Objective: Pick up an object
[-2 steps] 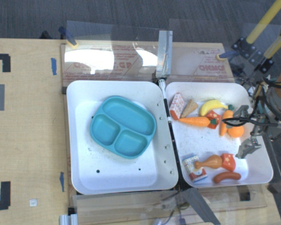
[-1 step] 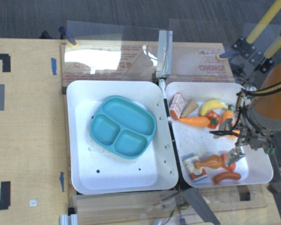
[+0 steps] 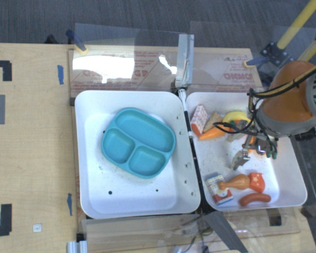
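Objects sit clustered in the right bin (image 3: 292,165), and that is where the action is. Near the front edge lies a drumstick-shaped brown toy (image 3: 237,182) with an orange-red piece (image 3: 257,182) at its right end, a red sausage (image 3: 254,198) just in front of it, and a small printed packet (image 3: 218,188) touching its left end. Toward the back of the bin, a small carton (image 3: 199,118) with red and white print leans by the dividing wall, an orange carrot (image 3: 211,133) lies beside it, and a yellow banana (image 3: 235,116) curves just behind.

Pincer (image 3: 241,158) hangs over the bare middle of the right bin, between the back cluster and the front cluster, touching none of them as far as this slanted view shows. Its fingers point down and to the left; whether they are spread or closed, I cannot tell, and nothing shows between them.

Arm (image 3: 290,96) reaches in from the right, its orange band bulking over the bin's far right corner, black cables looping across it toward the wrist.

Over in the left bin (image 3: 89,157), a blue divided plate (image 3: 138,142) with three compartments lies tilted near the centre. Both bins rest side by side on the tabletop (image 3: 26,141), pale wood with blue tape marks.
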